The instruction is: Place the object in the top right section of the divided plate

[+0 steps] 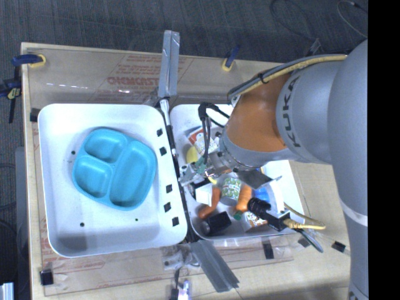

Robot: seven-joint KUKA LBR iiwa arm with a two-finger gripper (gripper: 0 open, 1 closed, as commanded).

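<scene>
The blue divided plate (115,167) lies in the left bin (56,230), with two small sections on its left and one large section on its right, all bare. My gripper (206,172) is low in the right bin (181,120), at its left side, in among a pile of small objects. The grey and orange arm covers much of that bin. Nothing can be made out in the gripper's grasp.
Around the gripper in the right bin lie an orange piece (215,197), a green and white packet (231,186), a black object (215,222), a blue item (262,195) and a yellow and red item (196,140). A ridge (170,167) separates the bins.
</scene>
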